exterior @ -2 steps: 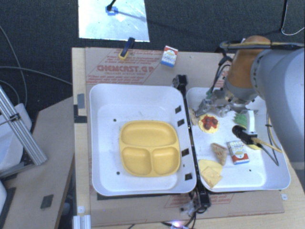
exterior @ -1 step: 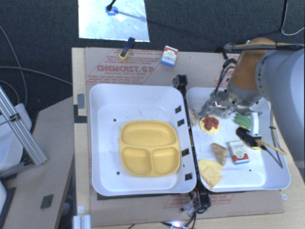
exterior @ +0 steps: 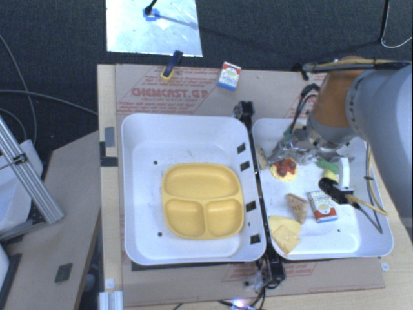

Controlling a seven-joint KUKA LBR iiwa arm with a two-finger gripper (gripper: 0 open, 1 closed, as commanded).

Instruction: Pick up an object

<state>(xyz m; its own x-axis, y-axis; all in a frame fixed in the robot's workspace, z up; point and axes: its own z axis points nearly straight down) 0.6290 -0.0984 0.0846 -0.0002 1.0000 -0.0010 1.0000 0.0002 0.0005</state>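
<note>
- Yellow cheese wedge (exterior: 284,233) lies at the near edge of the right bin (exterior: 371,241), close to the wall shared with the other bin.
- Just behind it sits a brown, toast-like wedge (exterior: 297,206), and beside that, toward the bin's middle, a small red, white and blue carton (exterior: 321,206) lying flat.
- Farther back in the same bin is a red and yellow toy piece (exterior: 284,168), near the inner wall; this is the thing closest to the claw.
- Reaching in from the right, the claw (exterior: 282,154) is low over the right bin, at the far edge of the red and yellow toy piece.
- Whether the claw is spread or pressed together cannot be told, nor whether it touches the piece; nothing is seen pinched in it.
- A green piece (exterior: 330,167) and a white piece (exterior: 344,171) lie side by side in the right bin, under the grey arm (exterior: 381,108) with its orange band (exterior: 335,99).
- In the left bin (exterior: 139,173) a yellow divided plate (exterior: 203,199) with three compartments rests right side up near the middle.
- Both bins stand on a cardboard sheet (exterior: 193,92) with red print, laid on the tabletop (exterior: 106,108).
- Behind the bins, on the cardboard, are a small blue and white carton (exterior: 229,76) and a blue and yellow thing (exterior: 171,65), well apart from each other.
- Beyond them a silvery sheet (exterior: 153,24) lies on the dark floor.
</note>
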